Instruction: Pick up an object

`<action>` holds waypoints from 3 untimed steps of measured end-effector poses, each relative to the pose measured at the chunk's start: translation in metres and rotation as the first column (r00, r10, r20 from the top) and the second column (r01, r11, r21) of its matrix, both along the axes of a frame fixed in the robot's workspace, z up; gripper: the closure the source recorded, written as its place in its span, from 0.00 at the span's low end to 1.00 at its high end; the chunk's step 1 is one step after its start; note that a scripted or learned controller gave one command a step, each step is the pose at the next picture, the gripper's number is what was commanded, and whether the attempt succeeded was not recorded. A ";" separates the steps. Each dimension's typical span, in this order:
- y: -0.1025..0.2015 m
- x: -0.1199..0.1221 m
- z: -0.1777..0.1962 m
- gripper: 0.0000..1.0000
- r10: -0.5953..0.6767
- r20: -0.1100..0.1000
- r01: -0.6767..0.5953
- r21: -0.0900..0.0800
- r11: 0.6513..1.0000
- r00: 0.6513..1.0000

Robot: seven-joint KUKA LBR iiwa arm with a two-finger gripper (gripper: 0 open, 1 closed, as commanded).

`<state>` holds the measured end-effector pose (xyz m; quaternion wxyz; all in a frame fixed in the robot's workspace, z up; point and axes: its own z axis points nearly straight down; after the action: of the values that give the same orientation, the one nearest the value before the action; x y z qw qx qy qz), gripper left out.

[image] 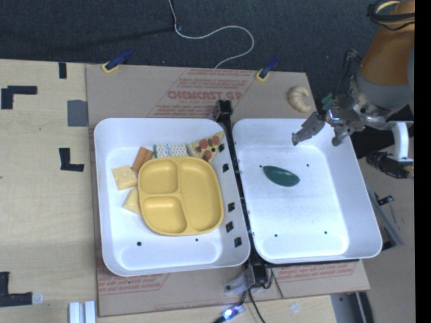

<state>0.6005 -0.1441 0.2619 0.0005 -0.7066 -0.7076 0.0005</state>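
A dark green oval object point(281, 175) lies flat in the right bin point(316, 237), a little left of its middle. My gripper point(320, 134) hangs over that bin's far right corner, up and to the right of the green object and apart from it. Its two fingers are spread open with nothing between them. The left bin point(111, 247) holds a yellow divided plate point(180, 195). Around the plate's far and left sides lie a tan block point(124, 177), an orange-brown piece point(141, 159), a patterned piece point(171, 151) and a pizza-like toy point(209, 144).
A beige lump point(301, 98) sits on the cardboard just beyond the right bin's far edge. Blue-and-yellow clamps point(117, 60) hold the cardboard's far corners. A white cable point(215, 32) loops behind the bench. The arm's grey and orange body point(387, 52) rises at the right.
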 end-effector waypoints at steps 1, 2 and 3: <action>-0.008 -0.003 -0.048 0.00 -0.001 -0.004 0.001 -0.001 1.000 1.000; -0.008 -0.003 -0.092 0.00 0.000 -0.004 0.000 -0.001 1.000 1.000; -0.006 -0.011 -0.138 0.00 0.000 -0.004 0.000 0.000 1.000 1.000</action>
<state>0.5898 -0.1505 0.1243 0.0019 -0.7064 -0.7078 0.0022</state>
